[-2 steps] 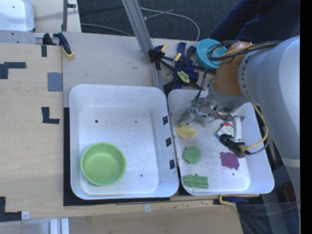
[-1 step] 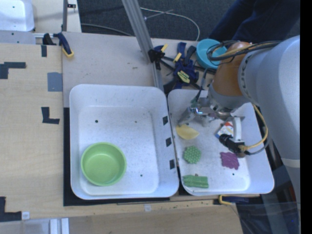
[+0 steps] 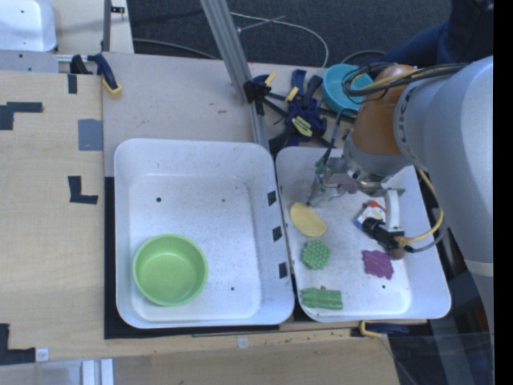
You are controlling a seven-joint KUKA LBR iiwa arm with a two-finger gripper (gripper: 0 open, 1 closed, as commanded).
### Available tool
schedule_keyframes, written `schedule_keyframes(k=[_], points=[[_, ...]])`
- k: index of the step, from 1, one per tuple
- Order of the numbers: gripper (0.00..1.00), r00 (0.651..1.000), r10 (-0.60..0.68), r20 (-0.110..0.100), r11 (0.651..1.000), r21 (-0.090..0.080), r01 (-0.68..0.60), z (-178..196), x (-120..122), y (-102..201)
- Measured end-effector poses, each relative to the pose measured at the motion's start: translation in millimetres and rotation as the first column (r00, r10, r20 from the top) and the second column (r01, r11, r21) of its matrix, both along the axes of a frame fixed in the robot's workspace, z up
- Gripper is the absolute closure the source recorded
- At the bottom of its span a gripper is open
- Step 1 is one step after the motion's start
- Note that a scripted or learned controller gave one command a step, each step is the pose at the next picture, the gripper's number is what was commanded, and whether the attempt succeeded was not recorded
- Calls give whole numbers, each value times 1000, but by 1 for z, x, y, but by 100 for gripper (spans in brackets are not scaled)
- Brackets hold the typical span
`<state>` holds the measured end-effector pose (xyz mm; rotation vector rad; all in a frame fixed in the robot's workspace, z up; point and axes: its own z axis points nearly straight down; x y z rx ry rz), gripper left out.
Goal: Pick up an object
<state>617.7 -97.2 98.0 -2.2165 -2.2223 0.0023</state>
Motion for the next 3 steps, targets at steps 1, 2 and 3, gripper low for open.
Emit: schedule_keyframes(k=[1,2,3], points=[[100,1000,-1,6,1000,-1,1,42,1,0],[100,1000,-1,6,1000,-1,1,84,2,2],[100,1000,-1,8,1000,-2,1,138,4,2]])
